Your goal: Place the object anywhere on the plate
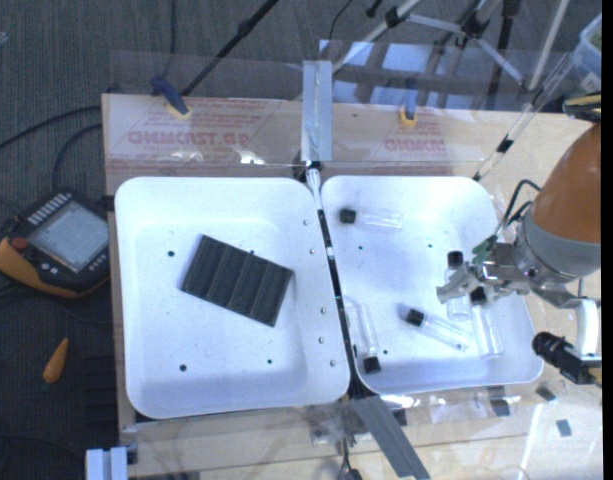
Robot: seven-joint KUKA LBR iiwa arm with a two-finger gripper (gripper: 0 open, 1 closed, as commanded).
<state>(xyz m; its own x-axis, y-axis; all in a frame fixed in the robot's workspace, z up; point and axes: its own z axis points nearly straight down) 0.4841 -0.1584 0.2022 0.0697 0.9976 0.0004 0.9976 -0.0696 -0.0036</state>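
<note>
The plate (236,279) is a dark grey ridged rectangle lying at a slant in the middle of the left bin (156,368). Several clear vials with black caps lie in the right bin (426,193): one at the back (374,217), one near the front centre (434,329), one along the left wall (363,340). Another vial (488,330) lies near the right wall. My gripper (470,284) hangs low over the right side of the right bin, beside a black-capped vial (454,264). Whether that vial is touched I cannot tell.
The ridge between the two bins (331,278) separates the plate from the vials. A handheld pendant (56,243) lies on the floor to the left. Clear panels and tripod legs stand behind the bins.
</note>
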